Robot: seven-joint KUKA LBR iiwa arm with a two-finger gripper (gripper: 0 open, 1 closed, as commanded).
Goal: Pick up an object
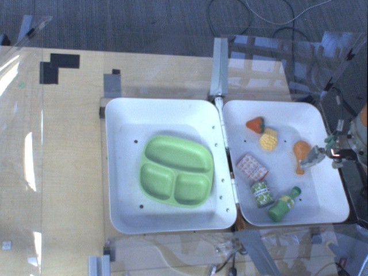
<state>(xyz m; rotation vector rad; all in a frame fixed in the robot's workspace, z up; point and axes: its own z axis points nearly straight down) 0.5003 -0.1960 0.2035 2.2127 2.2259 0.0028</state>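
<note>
The right bin (322,117) holds several small things. A red and green strawberry (256,124) lies beside a yellow corn piece (268,139). An orange drumstick (301,152) lies near the bin's right side. Lower down are a pink patterned box (252,167), a green can (261,193) and a green bottle (284,204). My gripper (324,156) hangs over the right rim of this bin, just right of the drumstick. It is open, with nothing between its fingers.
The left bin (123,125) holds a green divided plate (176,169). A metal divider (219,68) stands behind the seam between the bins. Cables lie on the floor at the back. A clear panel stands at the back right.
</note>
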